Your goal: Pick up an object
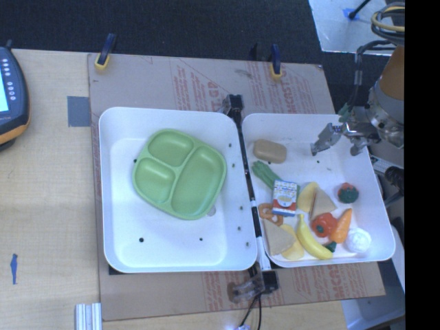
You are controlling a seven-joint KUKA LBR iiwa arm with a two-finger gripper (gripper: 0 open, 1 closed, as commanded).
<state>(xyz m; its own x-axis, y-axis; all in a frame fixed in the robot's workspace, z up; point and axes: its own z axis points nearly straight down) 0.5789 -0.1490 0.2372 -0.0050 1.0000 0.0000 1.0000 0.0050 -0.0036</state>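
Right now my gripper (339, 140) hangs over the upper right part of the right bin (311, 124), and its two fingers stand spread apart with nothing between them. One finger (323, 141) points down and toward the bin's middle; the other sits just beside the wrist, toward the right rim.

Nearest to me is the tan bread roll (269, 150), off to the left of my fingertips at about the same depth in the bin, with bare white floor between us. Its long axis runs left to right, so I judge a grasp across its short side would suit.

The rest of the toys lie below and left of me, crowded toward the near edge. The tomato (348, 193) sits almost straight below my fingers, apart from the others. Further down are the carrot (338, 225), the banana (311, 240) lying slantwise, and a small carton (284, 196). A green pod (264, 173) lies along the divider side.

The left bin (121, 251), with its green plate (180, 174), is well apart from me.

I judge the tomato or the roll the easiest pick, since each stands clear of neighbours.
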